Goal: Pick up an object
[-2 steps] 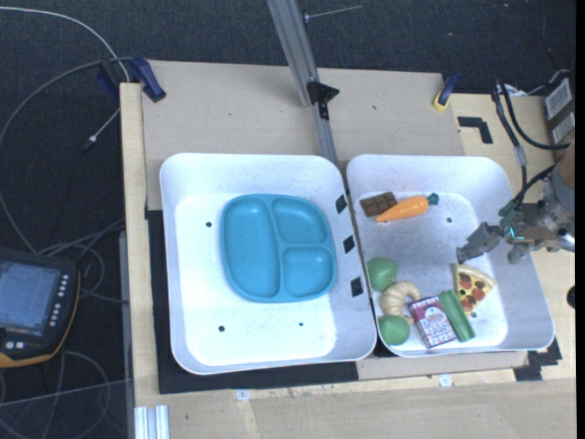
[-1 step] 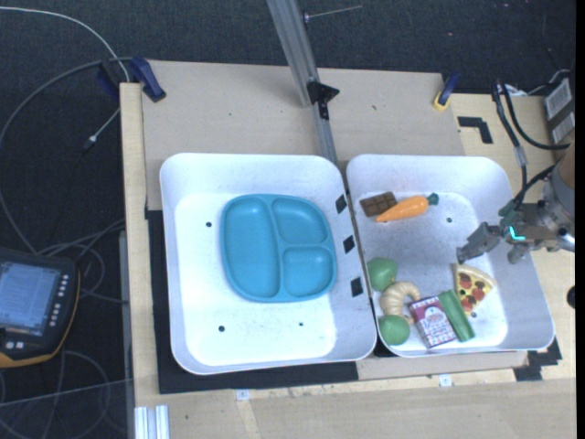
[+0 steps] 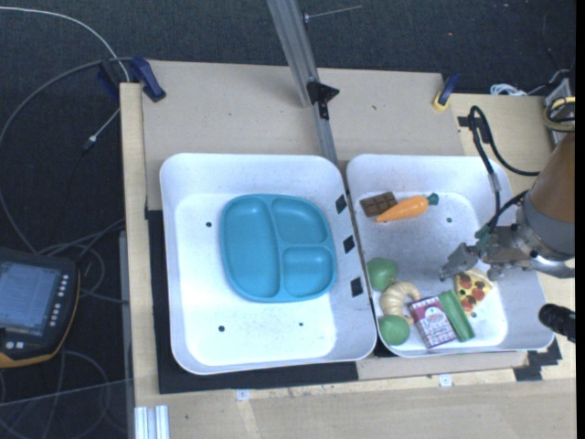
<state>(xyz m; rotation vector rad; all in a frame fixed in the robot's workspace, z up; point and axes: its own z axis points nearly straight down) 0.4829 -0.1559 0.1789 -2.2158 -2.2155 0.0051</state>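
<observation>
Hovering my gripper [image 3: 468,262] over the right bin [image 3: 420,167], just above the pizza [image 3: 473,288].

Left bin [image 3: 183,245] bears a blue tray [image 3: 274,247]. The right bin has a carrot [image 3: 404,208], brown block [image 3: 377,203], croissant [image 3: 398,294] and red box [image 3: 432,322]. I cannot tell how wide my fingers stand, and nothing shows between them. I judge a straight drop onto the pizza best, clear of the wall.

left bin [image 3: 183,273]: blue divided plate [image 3: 277,247] | right bin [image 3: 411,167]: carrot [image 3: 403,208] touching brown bar [image 3: 377,203], green balls, croissant [image 3: 398,294], red packet [image 3: 432,322], pizza slice [image 3: 473,288] | gripper [image 3: 464,262] just above pizza slice, holding nothing
</observation>
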